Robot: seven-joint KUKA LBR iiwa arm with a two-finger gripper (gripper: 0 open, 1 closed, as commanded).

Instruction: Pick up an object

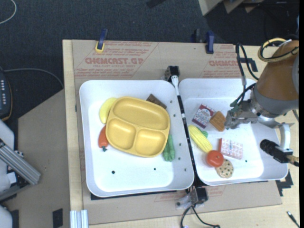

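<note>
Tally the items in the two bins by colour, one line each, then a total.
Yellow: 3, the tray, banana, corn
Red: 3, the tomato, pepper, packet
Green: 1, vegetable
Brown: 3, the cookie, cracker, dark piece
Pink-white: 1, wrapper
Total: 11

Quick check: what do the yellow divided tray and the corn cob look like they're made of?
Yellow divided tray: probably moulded plastic, smooth, uniform colour, with soft sheen on its rounded compartment rims. Corn cob: likely toy plastic or rubber, flat bright yellow with a green tip; its texture is too small to tell.
</note>
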